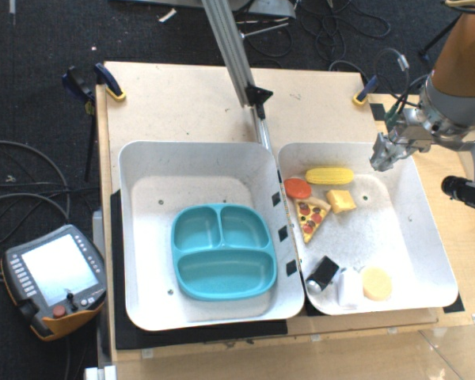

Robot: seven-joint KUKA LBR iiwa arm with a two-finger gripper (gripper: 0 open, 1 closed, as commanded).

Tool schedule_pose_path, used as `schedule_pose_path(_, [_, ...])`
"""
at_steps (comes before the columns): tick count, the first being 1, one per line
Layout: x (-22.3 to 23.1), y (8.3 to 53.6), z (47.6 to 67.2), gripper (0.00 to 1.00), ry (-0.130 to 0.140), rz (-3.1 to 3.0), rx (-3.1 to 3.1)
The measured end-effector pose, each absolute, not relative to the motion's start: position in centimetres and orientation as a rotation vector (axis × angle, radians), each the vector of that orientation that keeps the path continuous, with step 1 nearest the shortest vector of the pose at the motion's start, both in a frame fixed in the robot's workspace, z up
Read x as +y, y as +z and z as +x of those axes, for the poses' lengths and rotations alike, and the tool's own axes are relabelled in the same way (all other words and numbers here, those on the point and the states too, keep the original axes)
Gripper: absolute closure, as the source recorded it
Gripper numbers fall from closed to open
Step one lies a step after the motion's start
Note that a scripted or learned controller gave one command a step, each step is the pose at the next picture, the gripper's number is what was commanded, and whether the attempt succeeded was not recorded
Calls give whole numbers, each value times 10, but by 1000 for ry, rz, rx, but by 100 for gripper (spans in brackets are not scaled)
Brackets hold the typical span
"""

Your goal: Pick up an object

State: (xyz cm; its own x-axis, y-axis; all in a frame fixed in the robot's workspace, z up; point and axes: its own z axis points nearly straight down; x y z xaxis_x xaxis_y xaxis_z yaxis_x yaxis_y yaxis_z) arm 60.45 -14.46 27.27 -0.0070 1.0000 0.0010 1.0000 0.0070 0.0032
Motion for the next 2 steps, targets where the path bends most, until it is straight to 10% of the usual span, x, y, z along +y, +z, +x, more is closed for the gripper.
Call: schedule_pose_path(2, [-41,243,630,100,1,2213,2232])
